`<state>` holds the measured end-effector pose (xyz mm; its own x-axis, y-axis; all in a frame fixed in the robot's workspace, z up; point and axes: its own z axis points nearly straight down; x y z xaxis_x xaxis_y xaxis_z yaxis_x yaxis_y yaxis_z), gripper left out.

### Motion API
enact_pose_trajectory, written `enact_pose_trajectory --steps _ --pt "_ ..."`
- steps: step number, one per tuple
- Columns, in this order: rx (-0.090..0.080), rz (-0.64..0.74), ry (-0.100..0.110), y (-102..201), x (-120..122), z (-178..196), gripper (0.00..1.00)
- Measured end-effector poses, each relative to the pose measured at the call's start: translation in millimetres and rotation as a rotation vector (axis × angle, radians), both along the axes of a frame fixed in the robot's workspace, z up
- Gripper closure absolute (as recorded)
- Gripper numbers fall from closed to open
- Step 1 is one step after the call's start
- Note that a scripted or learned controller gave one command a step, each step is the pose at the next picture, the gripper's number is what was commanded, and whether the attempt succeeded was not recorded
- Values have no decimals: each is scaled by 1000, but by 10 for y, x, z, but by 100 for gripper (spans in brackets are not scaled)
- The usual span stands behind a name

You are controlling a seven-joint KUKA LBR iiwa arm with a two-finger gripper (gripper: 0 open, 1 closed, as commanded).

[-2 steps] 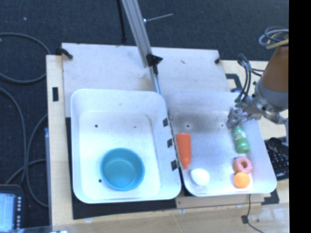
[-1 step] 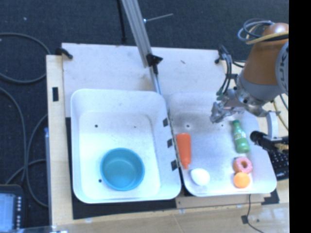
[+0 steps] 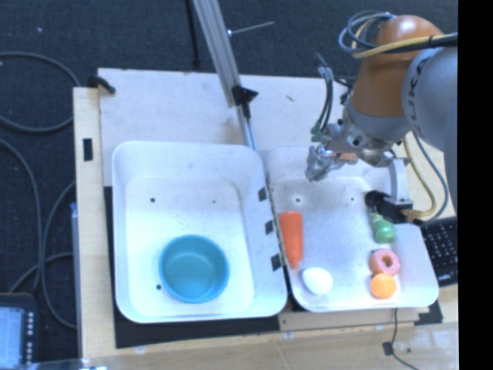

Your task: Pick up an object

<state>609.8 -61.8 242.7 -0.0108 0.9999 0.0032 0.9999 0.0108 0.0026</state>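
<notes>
My gripper [image 3: 316,169] hangs over the back left part of the right bin [image 3: 339,199], with no object under it. An orange carrot [image 3: 291,237] lies along that bin's left wall, well in front of the gripper. A white egg [image 3: 316,280] rests just in front of the carrot. On the right side sit a green object [image 3: 383,230], a pink donut [image 3: 384,262] and an orange fruit [image 3: 383,285], in a line toward the front right corner.
The left bin [image 3: 185,183] holds a blue bowl [image 3: 194,268] at its front. A slanted metal rail [image 3: 223,60] runs down to the gap between the bins. A keyboard [image 3: 439,245] lies right of the right bin.
</notes>
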Motion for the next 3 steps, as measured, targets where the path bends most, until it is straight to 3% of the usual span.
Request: enact_pose_trajectory --steps 2,3 --pt "-3 -2 2 1092 274 -40 100" --pt "-3 -2 4 1492 544 -65 100"
